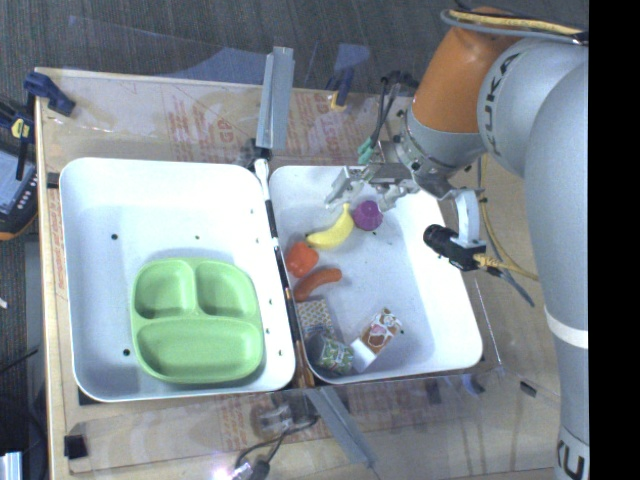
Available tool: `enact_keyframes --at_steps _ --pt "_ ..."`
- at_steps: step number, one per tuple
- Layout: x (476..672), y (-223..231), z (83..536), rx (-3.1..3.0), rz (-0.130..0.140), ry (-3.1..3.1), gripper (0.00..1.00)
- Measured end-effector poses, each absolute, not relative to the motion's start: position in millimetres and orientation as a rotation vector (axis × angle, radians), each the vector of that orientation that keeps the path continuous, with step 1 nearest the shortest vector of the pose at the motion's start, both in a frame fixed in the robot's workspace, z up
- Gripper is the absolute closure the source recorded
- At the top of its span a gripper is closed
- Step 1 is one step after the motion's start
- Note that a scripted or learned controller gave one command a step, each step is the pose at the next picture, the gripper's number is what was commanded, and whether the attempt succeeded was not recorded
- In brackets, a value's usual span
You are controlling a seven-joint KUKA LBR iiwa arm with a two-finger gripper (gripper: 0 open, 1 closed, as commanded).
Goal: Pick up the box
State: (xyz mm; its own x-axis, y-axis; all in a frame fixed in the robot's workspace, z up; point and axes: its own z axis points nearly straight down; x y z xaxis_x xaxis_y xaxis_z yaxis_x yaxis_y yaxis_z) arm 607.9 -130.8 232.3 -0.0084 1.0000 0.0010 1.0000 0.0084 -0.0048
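The box (381,331), a small carton with a red-and-white printed face, lies tilted near the front of the right bin (455,313), well apart from the gripper (362,185). Just left of it sit a dark green crinkly packet (331,354) and a patterned flat card (313,315). Further back: a sausage-shaped red piece (318,280), a rounded orange-red tomato (301,258), a curved yellow banana (335,230), a purple ball (367,214). The gripper hovers over the banana and ball, metal fingers spread, nothing between them. In the left bin (90,228) rests a smooth green three-part plastic tray (198,320).
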Motion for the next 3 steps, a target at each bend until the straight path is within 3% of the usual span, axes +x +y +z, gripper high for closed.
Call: enact_keyframes --at_steps 1,2,3 --pt "610.3 -204 250 -2.264 0.001 -2.177 0.00" --pt "624.5 -200 210 -1.997 0.002 -2.420 0.00" --pt "657.6 -208 129 -1.837 0.001 -2.547 0.00"
